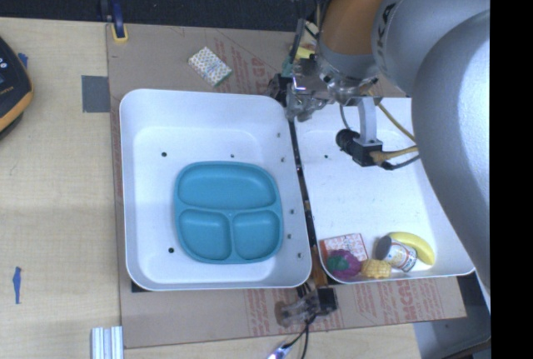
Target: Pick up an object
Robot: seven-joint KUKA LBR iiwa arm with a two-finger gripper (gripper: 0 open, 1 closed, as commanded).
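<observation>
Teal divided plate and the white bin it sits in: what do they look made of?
Teal three-compartment plate: likely moulded plastic with a satin finish; even colour, rounded ridges, soft highlights. Shallow white bin holding it: probably thin formed plastic, smooth and slightly glossy; rounded corners, curved walls. Painted metal not ruled out.

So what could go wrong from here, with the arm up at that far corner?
The gripper hangs by the rims where the shallow white left bin and right bin meet, so it might bump one or grab nothing.
The curved yellow banana, small labelled can and neighbours crowd the right bin's near wall; a grab may snag two.
The blue three-compartment plate lies flat and wide, likely hard to pinch.
</observation>
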